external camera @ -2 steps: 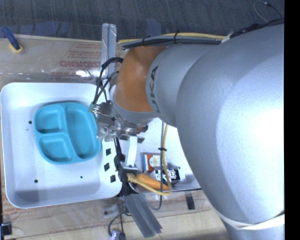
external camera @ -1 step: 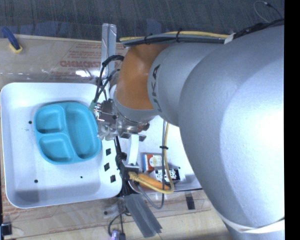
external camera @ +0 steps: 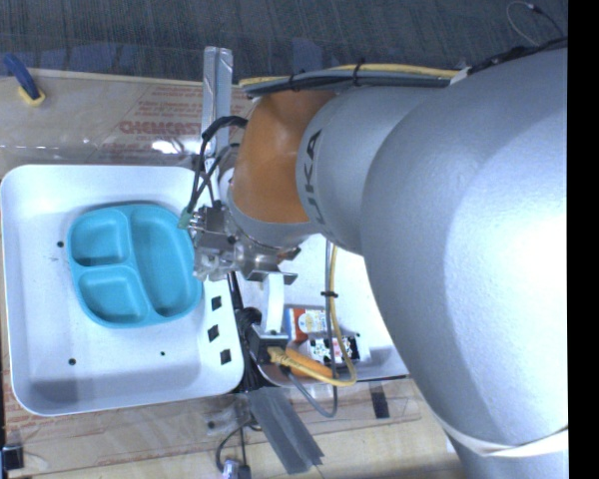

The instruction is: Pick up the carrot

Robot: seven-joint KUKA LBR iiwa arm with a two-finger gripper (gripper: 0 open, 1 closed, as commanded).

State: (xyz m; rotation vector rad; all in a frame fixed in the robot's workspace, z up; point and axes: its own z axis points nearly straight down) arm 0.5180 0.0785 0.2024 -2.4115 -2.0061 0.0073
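Note:
An orange, elongated piece that looks like the carrot (external camera: 309, 366) lies near the front edge of the right bin (external camera: 379, 359), partly under a yellow cable. The grey arm with its orange band (external camera: 270, 168) covers most of that bin. My gripper (external camera: 218, 245) hangs at the wrist over the wall between the two bins, up and to the left of the carrot and apart from it. Nothing shows held in it.
A blue three-compartment plate (external camera: 130, 262) lies in the left bin (external camera: 40, 367). Just behind the carrot are a red and white packet (external camera: 311, 321) and a small black and white item (external camera: 341, 348). A grey bar (external camera: 285, 429) sticks out below the bins.

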